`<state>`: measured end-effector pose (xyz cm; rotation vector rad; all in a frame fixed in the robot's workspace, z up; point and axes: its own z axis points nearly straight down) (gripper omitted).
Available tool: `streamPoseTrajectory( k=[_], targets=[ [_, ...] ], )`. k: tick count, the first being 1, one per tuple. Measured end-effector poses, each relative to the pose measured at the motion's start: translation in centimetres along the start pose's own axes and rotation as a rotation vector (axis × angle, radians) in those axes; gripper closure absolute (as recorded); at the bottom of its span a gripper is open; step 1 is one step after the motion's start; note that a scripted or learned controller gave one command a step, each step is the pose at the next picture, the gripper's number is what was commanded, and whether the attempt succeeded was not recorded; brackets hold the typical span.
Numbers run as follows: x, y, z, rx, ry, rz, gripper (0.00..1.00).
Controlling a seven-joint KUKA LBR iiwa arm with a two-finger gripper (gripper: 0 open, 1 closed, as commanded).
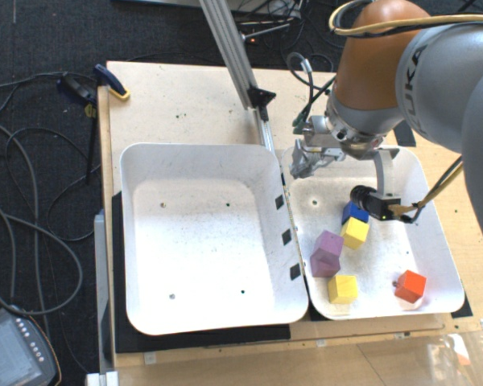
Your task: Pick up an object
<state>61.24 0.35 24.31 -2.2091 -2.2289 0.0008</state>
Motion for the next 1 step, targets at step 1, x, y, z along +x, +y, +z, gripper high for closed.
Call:
streamPoseTrajectory(
  k=[1],
  targets=[
    [4.78, -1.44, 1.18, 0.0, 0.0, 0.001, 1.0]
  ],
)
